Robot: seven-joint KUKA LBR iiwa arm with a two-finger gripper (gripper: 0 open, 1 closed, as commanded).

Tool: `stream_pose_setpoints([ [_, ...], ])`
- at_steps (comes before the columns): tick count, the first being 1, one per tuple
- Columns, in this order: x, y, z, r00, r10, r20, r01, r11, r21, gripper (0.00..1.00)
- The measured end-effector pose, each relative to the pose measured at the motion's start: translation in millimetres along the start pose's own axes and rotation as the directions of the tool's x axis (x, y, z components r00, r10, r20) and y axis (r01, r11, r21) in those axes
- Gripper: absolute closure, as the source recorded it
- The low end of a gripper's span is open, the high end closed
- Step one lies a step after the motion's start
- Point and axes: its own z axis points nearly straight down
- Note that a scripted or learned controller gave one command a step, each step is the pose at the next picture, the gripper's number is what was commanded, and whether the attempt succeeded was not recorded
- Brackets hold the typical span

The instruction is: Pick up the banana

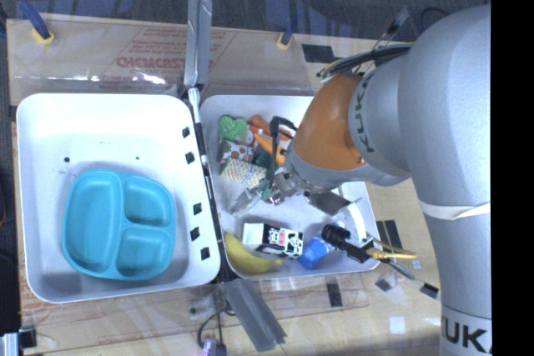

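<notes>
In the right bin [213,179] | gripper [269,188] hovering mid-bin over clutter, opening: cannot tell; banana [248,258] lying at near-left corner, ungrasped | step: approaching; next: shifting nearer, descending onto banana

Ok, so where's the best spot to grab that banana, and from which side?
Probably the banana is best gripped at its thick middle, coming straight down from above. It lies flat along the right bin's near wall, its right end tucked under a small box, so only the left and middle parts are free.

Yellow banana [250,257], blue divided plate [119,223], white bins [33,179], orange-banded grey arm [434,112].
</notes>
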Motion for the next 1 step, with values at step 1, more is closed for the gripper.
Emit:
stream_pose_setpoints([
  [1, 0.5, 0.1, -9.0, 1.0, -0.004, -0.002, 0.004, 1.0, 0.002, 1.0],
])
